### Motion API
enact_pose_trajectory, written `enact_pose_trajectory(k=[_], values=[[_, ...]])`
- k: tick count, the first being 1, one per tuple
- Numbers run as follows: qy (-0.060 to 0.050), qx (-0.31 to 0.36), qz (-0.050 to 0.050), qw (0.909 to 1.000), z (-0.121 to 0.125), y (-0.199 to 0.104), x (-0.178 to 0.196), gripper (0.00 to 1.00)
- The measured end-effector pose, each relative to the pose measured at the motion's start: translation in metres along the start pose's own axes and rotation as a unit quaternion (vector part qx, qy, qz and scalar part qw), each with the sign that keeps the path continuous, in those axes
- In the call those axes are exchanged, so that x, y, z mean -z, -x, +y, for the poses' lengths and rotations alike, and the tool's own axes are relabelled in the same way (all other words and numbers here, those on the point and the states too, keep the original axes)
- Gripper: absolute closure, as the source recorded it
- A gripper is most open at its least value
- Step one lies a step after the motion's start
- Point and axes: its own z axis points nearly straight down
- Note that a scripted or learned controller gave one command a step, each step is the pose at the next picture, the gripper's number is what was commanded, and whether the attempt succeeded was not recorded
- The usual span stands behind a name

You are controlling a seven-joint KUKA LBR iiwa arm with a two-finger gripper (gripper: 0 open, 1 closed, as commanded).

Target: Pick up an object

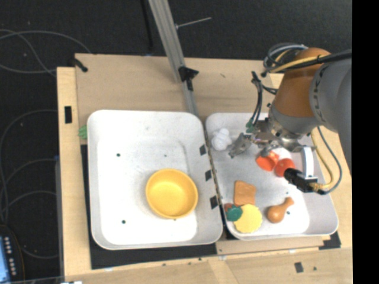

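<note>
Nothing looks lifted yet, so the pick seems still ahead. From the camera view, the gripper (240,147) hangs over the right bin (320,220), just beside a white lump (221,138); whether it is released or clenched, I cannot tell. Near it lie an orange piece (267,161), tan block (244,192), yellow disc (249,218) and brown gourd (278,210). Left of it, the left bin (112,158) holds a yellow bowl (172,193)

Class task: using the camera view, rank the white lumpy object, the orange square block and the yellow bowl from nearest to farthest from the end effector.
From the end effector:
1. White lumpy object, right bin's upper-left corner, just left.
2. Orange square block, right bin, below.
3. Yellow round bowl, left bin, far left.
</note>
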Motion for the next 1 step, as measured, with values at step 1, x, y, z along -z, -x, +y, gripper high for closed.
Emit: enact_pose_trajectory(k=[1], values=[[0.004,-0.001,0.001,1.0000,0.0020,-0.0005,0.0138,1.00]])
